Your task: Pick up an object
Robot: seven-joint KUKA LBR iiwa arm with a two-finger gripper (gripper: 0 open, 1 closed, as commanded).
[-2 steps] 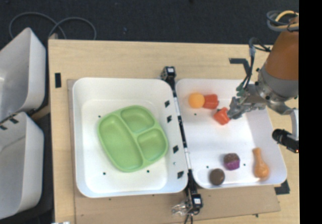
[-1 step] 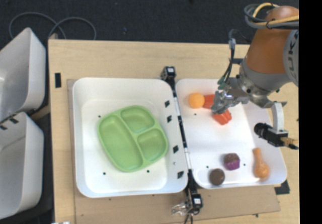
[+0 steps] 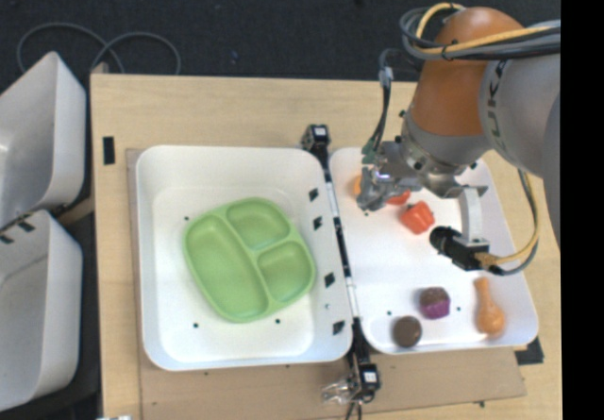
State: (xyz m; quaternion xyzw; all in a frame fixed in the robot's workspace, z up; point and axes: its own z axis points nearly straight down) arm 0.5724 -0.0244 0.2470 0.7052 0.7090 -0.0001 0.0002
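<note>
A grey robot arm [image 3: 519, 97] with an orange band [image 3: 462, 69] above its wrist reaches in from the right and bends down over the far left part of the right bin [image 3: 387, 267]. Its gripper [image 3: 376, 190] points downward, low over the bin floor. From this angle it cannot be told whether the gripper is spread or pressed together, and nothing can be seen held in it.

Two shallow white bins sit side by side on a pale wooden worktop [image 3: 217, 107]. The left bin [image 3: 170, 192] holds a green divided plate [image 3: 247, 258], lying flat near its middle. Beyond the far edge of the worktop is a dark floor [image 3: 236, 3] with thin cables. Two white moulded shapes [image 3: 38, 135] stand at the left edge of the scene.

The things to pick lie in the right bin. A small orange piece [image 3: 360, 186] shows just at the gripper's left side, partly hidden by it. An orange-red block [image 3: 416, 217] lies just to the right of the gripper, slightly nearer. Along the near side are a purple lump [image 3: 434, 303] and, just beside it to the near left, a brown round piece [image 3: 407, 331]. At the near right corner lies an orange club-shaped piece [image 3: 488, 307]. Its long axis runs from far to near, with the thin end far and the thicker end near.
</note>
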